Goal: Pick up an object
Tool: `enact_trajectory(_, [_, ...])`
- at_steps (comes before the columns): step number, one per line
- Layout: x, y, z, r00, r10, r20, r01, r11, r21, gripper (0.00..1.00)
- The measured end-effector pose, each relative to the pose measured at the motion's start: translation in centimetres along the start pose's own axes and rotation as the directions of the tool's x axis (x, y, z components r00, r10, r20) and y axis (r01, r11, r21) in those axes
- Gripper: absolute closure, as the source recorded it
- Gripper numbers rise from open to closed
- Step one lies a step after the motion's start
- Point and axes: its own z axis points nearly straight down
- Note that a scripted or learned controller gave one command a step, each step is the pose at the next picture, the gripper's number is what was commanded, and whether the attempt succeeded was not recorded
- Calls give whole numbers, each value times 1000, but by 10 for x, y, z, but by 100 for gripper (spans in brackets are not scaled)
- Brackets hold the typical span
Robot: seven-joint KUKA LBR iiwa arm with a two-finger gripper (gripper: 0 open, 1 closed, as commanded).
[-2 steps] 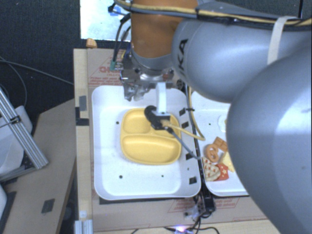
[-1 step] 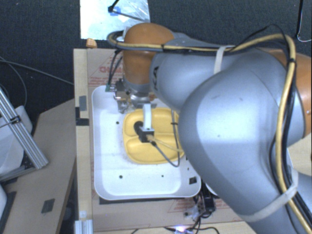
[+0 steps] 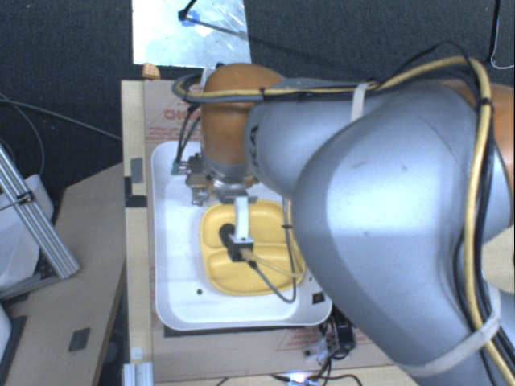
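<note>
In the camera view the grey arm (image 3: 378, 215) fills the right half of the scene, its orange band (image 3: 229, 107) showing above the wrist near the counter's far edge. The gripper (image 3: 219, 190) hangs over the far part of a white bin (image 3: 173, 240), which sits on the counter (image 3: 137, 232) close to its left edge as the camera sees it. Whether the gripper is apart or together cannot be told, since the wrist and its fittings hide the tips from above, and nothing can be seen clamped in it. The task's thing, a yellow object (image 3: 221, 276), lies flat on the bin's floor, in the middle to right part of the bin and just below the gripper in the picture. It has rounded corners and shallow moulded hollows; its right side runs under the arm and is hidden there. Whether the gripper touches it cannot be made out. A small dark speck (image 3: 199, 292) lies on the bare white floor of the bin just left of the yellow object, toward the near wall. Under the bin the counter is covered by brown card with red lettering (image 3: 173, 112) near the far left corner. Beyond the far edge lies a shiny silver sheet (image 3: 193, 22), and a small tan piece (image 3: 150, 71) sits at the counter's far left corner. A bundle of wires (image 3: 334, 340) lies by the near edge.
</note>
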Motion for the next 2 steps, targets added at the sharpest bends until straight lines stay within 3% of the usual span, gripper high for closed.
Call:
enact_trajectory(1, [14,-62,3,1000,0,-6,0,1000,-22,100])
enact_trajectory(2, [10,18,16,1000,2,8,-2,1000,6,100])
